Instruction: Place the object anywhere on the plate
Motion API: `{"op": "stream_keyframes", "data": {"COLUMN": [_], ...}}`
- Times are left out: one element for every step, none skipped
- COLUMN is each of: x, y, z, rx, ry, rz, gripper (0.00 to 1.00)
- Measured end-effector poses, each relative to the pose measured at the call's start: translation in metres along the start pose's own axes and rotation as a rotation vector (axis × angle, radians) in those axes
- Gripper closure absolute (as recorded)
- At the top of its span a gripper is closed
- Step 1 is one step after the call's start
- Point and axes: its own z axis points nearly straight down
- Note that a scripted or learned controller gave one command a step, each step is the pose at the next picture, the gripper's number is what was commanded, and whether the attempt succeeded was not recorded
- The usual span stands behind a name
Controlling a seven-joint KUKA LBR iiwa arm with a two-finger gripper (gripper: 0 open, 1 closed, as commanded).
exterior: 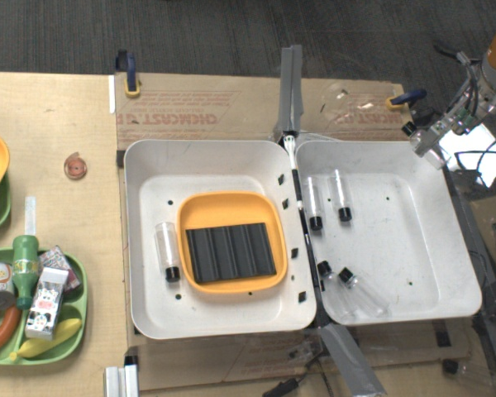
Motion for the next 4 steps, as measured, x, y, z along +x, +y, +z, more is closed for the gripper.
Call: {"op": "stream_keyframes", "data": {"x": [0.000, 0.000, 0.053, 0.013], "y": [0.000, 0.000, -0.022, -0.018], "z": [-0.021, -0.021, -0.035, 0.017], "rx": [-0.002, -0.002, -0.001, -0.002], "ry": [-0.002, -0.002, 0.000, 0.000], "rz": [-0.269, -0.269, -0.332, -0.467], "gripper": [1.00, 0.00, 0.00, 0.00]}}
